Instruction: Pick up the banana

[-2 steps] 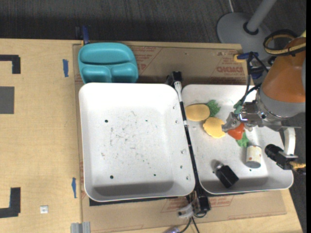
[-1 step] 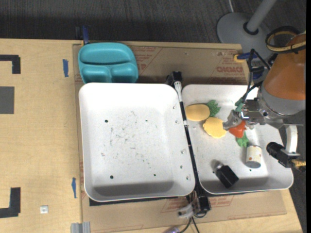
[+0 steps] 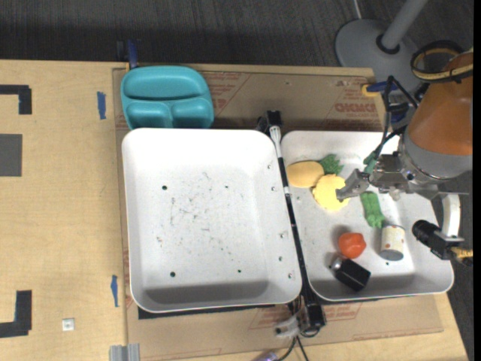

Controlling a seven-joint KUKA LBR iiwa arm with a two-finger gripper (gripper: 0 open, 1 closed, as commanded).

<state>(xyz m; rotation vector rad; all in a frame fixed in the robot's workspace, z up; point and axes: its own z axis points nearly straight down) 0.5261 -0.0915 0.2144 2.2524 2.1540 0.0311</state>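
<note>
Two yellow items lie side by side in the right bin [image 3: 421,277]. One is a pale yellow, rounded piece [image 3: 327,194] that looks like the banana; the other is a deeper yellow-orange lump [image 3: 303,174] just to its upper left. My gripper [image 3: 352,188] reaches in from the right, its tip low at the pale yellow piece's right edge, touching it or nearly so. The grey arm with its orange band [image 3: 443,122] rises behind the gripper at the right edge of the view.
The right bin also holds a green leafy piece [image 3: 329,162], a green pod [image 3: 371,210], a red tomato [image 3: 351,244], a black block [image 3: 351,274] and a white cup [image 3: 391,241]. The left bin [image 3: 143,201] is alongside, with a teal tray [image 3: 167,96] behind it.
</note>
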